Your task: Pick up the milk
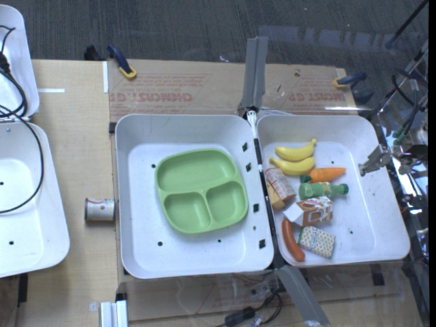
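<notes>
While the gripper [373, 161] sits at the right edge of the right bin [371, 234], mid-right of frame, its claw state is unclear — too small and cluttered to tell. Nothing is visibly between it and any item. Milk [312, 212], a small white-and-brown carton, lies in the right bin's lower-left part, tilted, well apart from the gripper. Just above it, touching or nearly so, is a green bottle [323, 190] lying on its side; an orange carrot [327, 174] is above that. Two bananas [294, 159] sit near the bin's upper middle. A wrapped bread item [279, 187] lies left of the milk, a red sausage [292, 240] below-left, and a patterned packet [317, 241] just below. The left bin [133, 203], centre of frame, holds a green divided plate [201, 189]. A small can [99, 210] lies on the bench left of that bin.
</notes>
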Motion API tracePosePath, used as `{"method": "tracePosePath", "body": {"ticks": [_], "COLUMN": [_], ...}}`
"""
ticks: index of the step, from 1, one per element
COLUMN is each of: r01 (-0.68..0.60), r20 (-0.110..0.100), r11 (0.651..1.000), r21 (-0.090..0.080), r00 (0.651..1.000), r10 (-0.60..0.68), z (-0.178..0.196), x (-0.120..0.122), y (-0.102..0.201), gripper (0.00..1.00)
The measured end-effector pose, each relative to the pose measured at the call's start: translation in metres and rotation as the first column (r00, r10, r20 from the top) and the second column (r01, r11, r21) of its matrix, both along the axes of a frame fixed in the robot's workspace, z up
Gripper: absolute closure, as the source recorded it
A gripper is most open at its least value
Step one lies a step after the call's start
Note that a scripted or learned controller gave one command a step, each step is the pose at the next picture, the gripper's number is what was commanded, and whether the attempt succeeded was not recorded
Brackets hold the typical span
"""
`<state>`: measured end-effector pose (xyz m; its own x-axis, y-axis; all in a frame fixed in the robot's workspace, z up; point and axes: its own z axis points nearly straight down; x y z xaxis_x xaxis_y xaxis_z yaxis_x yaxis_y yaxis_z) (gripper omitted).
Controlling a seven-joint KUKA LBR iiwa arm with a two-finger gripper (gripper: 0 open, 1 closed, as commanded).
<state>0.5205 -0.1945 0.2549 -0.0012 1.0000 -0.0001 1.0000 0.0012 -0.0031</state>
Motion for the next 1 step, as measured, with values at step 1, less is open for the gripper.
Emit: {"method": "tracePosePath", "body": {"ticks": [1], "r01": [0.304], "r20": [0.016], "r11": [0.953], "r21": [0.005], "r00": [0.953], "r10": [-0.304], "z": [-0.1453], "x": [-0.0337], "y": [0.0384], "gripper": [0.0]}}
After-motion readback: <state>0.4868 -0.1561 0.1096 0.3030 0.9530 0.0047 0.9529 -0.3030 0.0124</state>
